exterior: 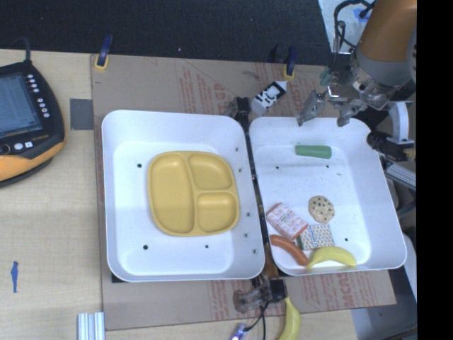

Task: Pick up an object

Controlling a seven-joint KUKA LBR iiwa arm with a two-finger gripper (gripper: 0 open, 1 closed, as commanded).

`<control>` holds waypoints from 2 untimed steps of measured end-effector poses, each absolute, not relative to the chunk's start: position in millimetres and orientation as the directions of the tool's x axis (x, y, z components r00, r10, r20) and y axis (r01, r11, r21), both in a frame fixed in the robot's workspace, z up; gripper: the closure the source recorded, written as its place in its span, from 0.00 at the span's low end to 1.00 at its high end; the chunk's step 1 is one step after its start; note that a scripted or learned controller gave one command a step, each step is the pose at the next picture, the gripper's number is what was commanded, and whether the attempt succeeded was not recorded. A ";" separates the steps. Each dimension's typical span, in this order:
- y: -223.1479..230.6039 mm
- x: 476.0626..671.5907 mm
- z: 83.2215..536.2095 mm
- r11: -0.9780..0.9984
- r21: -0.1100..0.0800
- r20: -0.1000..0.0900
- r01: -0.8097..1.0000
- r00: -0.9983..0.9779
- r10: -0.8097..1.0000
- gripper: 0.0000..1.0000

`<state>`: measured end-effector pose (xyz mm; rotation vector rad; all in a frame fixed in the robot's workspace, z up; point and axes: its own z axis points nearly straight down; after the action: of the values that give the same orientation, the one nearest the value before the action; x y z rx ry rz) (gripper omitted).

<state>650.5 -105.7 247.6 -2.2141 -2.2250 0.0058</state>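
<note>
Green block (313, 151) lies flat in the right bin (368, 190), just below and between the spread fingers of the gripper (325, 113), which hangs over the bin's far rim with its jaws open and nothing between them. Nothing stands between the jaws and the block; the bin floor around it is bare.

Farther below the jaws, toward the bin's near edge, sits a cluster: a round cookie (321, 208), a pink packet (286, 220), a small patterned packet (315, 236) touching it, a sausage (289, 250) and a banana (332, 258) along the near wall.

To the left of the jaws, the left bin (120, 190) holds a yellow divided plate (192, 192). A black-and-white object (267, 96) rests on the cardboard just left of the gripper, beyond the bins. A teach pendant (27, 122) lies far left on the bench (42, 246).

The arm (388, 27) is cut off at the top right, so its upper part is out of view. A second yellow thing (289, 320) at the bottom edge is partly cut off; what it is stays unclear.
</note>
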 end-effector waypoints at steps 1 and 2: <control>-144.2 590.0 180.5 0.005 -0.006 -0.002 1.000 -0.005 1.000 0.00; -163.3 652.6 140.2 0.006 -0.004 -0.001 1.000 -0.006 1.000 0.00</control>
<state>652.6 -163.3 140.2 -2.2134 -2.2262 0.0056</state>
